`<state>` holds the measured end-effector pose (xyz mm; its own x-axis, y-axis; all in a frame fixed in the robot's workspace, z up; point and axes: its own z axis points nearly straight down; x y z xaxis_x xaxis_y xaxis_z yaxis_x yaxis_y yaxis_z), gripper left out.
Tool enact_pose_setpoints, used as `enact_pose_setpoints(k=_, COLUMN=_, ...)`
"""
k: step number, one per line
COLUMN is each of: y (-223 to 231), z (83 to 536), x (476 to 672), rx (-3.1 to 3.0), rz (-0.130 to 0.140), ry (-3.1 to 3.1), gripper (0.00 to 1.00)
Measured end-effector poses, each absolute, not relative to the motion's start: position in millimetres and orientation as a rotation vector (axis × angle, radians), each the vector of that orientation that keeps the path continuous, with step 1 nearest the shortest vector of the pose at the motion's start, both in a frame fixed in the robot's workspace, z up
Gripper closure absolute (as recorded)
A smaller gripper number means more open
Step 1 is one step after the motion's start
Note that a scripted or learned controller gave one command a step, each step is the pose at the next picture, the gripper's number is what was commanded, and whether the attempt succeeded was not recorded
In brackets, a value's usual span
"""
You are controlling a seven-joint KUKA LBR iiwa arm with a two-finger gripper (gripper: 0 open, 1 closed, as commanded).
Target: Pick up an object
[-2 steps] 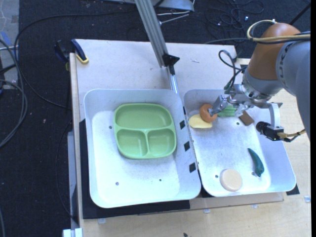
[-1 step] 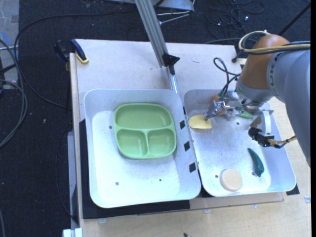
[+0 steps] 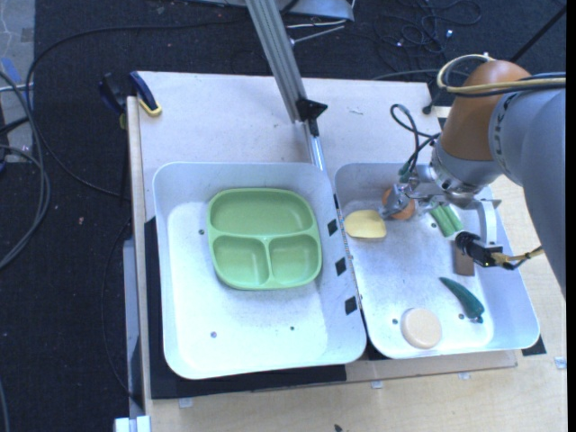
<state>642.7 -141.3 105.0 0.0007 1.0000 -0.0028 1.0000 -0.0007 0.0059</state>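
**Operator:** Where is my gripper right now?

**Spotter:** Your gripper (image 3: 396,203) is low over the right-hand shallow white bin (image 3: 508,331), in its far left part. The grey arm with the orange band (image 3: 504,120) comes in from the right. The tip is right at a small rounded orange object (image 3: 403,210), close enough that the two look to be touching.

**Operator:** Are the jaws on it?

**Spotter:** You won't get that from this angle. I cannot tell whether they are spread or pressed together, and the orange object doesn't show clearly between them. It appears to sit on the bin floor.

**Operator:** What else is near it?

**Spotter:** On your view's left, just beside the orange object, lies a pale yellow rounded piece (image 3: 364,226), close to the wall between the bins. On the other side, under the wrist, a light green cylinder (image 3: 444,219) lies at a slant. A dark green curved pod-shaped thing (image 3: 463,298) lies nearer the front, well apart from the gripper. A round tan disc (image 3: 420,328) lies at the front edge.

**Operator:** And the other bin?

**Spotter:** Your left-hand shallow white bin (image 3: 180,331) holds a light green plastic plate with three compartments (image 3: 265,238), lying flat.
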Motion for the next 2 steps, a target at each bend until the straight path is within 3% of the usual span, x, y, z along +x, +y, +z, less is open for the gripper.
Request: enact_pose_setpoints(k=2, y=-144.7, z=213.5, x=654.4, rx=2.214, rz=0.007, ry=2.218, gripper=1.00)
